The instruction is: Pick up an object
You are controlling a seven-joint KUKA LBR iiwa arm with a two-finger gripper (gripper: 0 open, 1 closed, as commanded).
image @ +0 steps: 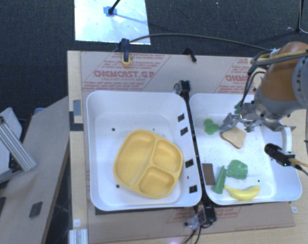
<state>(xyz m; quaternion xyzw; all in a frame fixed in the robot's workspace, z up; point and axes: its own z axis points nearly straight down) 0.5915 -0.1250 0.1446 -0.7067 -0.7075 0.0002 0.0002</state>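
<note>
My gripper (pixel 240 124) hangs over the right bin (pixel 281 189), in its upper middle part. Its two metal fingers stand apart, one at the left (pixel 228 122) and one at the right (pixel 252 126). A tan toast slice (pixel 234 138) lies just below the fingertips, and nothing sits between them. A small green leafy piece (pixel 211 126) lies to the left of the gripper. Further forward in the bin lie a green pepper (pixel 239 169), a green cucumber (pixel 221 180), a yellow banana (pixel 243 192) and a brown block (pixel 207 174).
The left bin (pixel 108 111) holds a yellow divided plate (pixel 148 170). A black divider (pixel 190 136) runs between the two bins. A black cable plug (pixel 276 154) hangs from the arm over the right bin's right side.
</note>
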